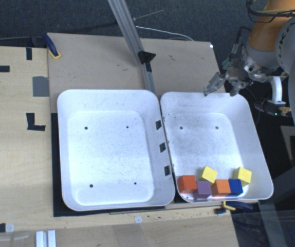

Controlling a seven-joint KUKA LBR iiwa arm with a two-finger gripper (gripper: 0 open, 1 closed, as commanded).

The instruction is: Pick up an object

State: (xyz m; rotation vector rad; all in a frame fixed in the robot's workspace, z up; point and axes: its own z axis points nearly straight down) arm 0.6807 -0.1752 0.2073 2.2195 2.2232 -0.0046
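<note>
On the tabletop [101, 60], the right bin [209, 133] held the blocks [214, 184] clustered at its 6 o'clock edge, so the end effector [220, 82], hovering at 12 o'clock, its opening impossible to tell, should have descended over an outlying yellow block [244, 175].

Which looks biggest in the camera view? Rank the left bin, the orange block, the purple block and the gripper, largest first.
1. left bin
2. gripper
3. orange block and purple block: alike, and they overlap, so I leave them unranked.
</note>
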